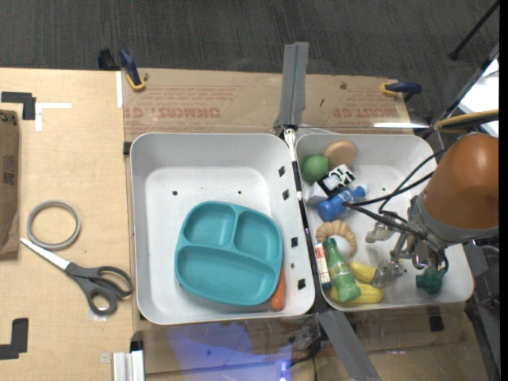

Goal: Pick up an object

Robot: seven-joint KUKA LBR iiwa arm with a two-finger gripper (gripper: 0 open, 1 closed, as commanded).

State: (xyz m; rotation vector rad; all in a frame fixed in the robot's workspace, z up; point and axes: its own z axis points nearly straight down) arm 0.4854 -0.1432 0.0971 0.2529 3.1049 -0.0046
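Two white bins stood side by side on the tabletop. Left bin: teal divided plate, carrot. Right bin: small toys heaped along its left wall, presumably as picking stock, among them a green bottle. Arm lowered over the right bin's near corner; jaws hung beside a dark green toy, state indiscernible.

Gripper low in right bin; teal plate in left bin

Two shallow white plastic bins are sitting side by side; one teal divided plate and one orange carrot are lying in the nine o'clock bin.
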